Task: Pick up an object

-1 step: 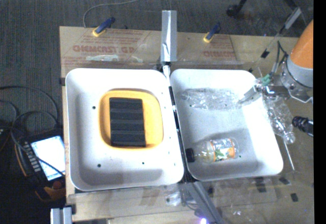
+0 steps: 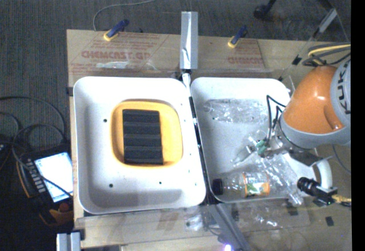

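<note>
Jaw state: cannot tell, gripper (image 2: pixel 263 147) buried in crinkled clear plastic wrap (image 2: pixel 236 110) over right bin (image 2: pixel 201 130). Clear plastic bottle (image 2: pixel 242 185) with orange label lying flat at that bin's near edge, long axis left-right, dark cap pointing left toward the divider. Left bin (image 2: pixel 85 130) holding yellow tray (image 2: pixel 117 130) with black ribbed insert (image 2: pixel 141 136). Plywood bench (image 2: pixel 85 50), two blue-yellow clamps (image 2: pixel 116 29) at far edge. Grey carpet, cables, tablet (image 2: pixel 54 174) at left.

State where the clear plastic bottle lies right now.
The clear plastic bottle lies on its side along the near edge of the right bin, below the gripper.
</note>
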You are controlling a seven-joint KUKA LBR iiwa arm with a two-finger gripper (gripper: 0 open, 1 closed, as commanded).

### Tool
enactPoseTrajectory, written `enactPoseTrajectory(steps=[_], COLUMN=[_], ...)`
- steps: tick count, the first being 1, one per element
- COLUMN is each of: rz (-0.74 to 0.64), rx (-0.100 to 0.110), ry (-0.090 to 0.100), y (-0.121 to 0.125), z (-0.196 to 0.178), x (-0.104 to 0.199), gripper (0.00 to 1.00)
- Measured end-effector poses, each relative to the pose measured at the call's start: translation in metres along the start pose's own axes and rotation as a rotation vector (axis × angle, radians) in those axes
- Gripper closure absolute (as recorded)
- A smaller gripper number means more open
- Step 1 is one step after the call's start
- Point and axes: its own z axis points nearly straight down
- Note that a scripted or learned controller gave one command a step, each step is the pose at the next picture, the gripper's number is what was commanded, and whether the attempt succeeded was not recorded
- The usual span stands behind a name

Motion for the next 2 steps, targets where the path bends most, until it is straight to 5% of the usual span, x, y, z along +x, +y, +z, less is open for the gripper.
enactPoseTrajectory(steps=[1, 2], rz=[0.190, 0.421], rx=[0.000, -0.013], ry=[-0.001, 0.002], y=[0.034, 0.116], z=[0.035, 0.045], x=[-0.068, -0.105], gripper=[0.00, 0.00])
